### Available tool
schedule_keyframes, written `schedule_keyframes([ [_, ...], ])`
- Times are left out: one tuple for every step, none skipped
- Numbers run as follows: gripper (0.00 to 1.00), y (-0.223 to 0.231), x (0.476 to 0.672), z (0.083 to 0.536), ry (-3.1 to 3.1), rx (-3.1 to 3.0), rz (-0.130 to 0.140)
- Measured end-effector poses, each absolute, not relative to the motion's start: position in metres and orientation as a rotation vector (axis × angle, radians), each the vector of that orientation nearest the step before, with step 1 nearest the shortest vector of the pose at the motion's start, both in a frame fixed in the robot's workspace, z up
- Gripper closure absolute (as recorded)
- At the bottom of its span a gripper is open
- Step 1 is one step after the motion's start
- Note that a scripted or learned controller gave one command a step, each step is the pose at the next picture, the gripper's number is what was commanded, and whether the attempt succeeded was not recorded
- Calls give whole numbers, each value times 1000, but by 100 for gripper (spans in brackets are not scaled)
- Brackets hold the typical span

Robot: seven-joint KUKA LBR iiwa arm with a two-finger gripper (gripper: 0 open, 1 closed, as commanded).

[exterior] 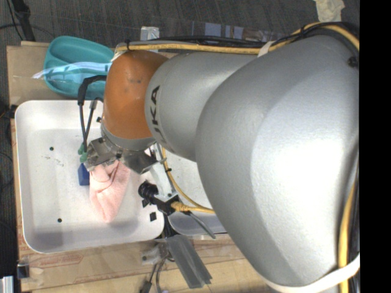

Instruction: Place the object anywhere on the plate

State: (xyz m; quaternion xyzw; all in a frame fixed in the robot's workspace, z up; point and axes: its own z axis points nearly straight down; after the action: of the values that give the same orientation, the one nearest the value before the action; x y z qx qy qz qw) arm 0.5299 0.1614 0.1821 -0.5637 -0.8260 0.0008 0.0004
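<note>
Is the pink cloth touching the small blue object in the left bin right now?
Touching. In the camera view the pink cloth lies against the blue object, its upper left edge meeting the blue piece with no bin floor between them, just under the wrist.

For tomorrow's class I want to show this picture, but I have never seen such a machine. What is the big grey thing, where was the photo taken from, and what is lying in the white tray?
The big grey shape is a robot arm with an orange band near its wrist. One camera, fixed above the bench, looks down at a slant. The arm reaches in from the right and hides much of the scene.

Its hand is low over the left white bin. Whether it grips anything cannot be told from here. Right below it lies a pink cloth, with a small blue object beside it. A teal object rests beyond the bin's far edge.
</note>
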Motion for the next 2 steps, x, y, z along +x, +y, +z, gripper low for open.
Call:
schedule_keyframes([
  [100,142,542,169,-2593,-1769,6],
  [100,115,577,200,-2659,-1668,3],
])
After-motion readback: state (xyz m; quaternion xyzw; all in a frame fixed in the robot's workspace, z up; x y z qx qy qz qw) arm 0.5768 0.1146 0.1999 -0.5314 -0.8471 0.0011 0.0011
